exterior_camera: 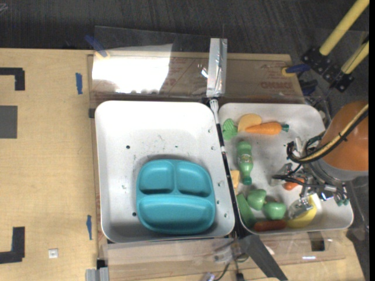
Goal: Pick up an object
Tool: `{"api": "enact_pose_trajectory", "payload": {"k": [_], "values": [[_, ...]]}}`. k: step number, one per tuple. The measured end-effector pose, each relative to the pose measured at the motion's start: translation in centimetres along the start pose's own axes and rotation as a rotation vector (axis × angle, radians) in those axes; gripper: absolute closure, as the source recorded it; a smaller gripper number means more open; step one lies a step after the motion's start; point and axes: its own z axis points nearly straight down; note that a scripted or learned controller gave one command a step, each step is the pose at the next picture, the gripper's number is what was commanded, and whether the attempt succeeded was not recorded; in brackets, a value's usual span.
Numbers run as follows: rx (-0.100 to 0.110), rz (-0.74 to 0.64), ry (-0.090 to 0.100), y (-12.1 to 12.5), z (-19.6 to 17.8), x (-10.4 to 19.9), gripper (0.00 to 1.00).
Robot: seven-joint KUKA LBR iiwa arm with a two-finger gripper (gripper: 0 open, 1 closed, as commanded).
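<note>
Two-finger gripper (306, 202): finger state impossible to tell. Directly beneath, yellow plastic banana-shaped toy (304, 215); just beside, green plastic pepper (273, 207). Centre on banana before closing.

right bin (313, 117) crowded, toys packed from 9 to 6 o'clock, carrot (265, 129) at 12, open floor mid-bin toward 1, arm (345, 151) blocking 3, left bin (117, 157) open at 12, teal tray (174, 195) filling 6

A single fixed camera looked down at a slant from above the bench, framing both shallow white plastic bins (111, 157), with the grey, orange-banded arm (351, 142) entering at right.
</note>
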Motion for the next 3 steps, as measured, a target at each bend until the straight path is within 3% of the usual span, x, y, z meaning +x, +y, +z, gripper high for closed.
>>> {"api": "enact_pose_trajectory", "payload": {"k": [1,2,3], "values": [[-0.003,0.002,0.008,-0.67,0.10,-0.96,0.00],[0.000,-0.056,0.002,-0.89,0.05,-0.14,0.00],[0.000,0.087,0.008,-0.25,0.09,-0.97,0.00]]}}
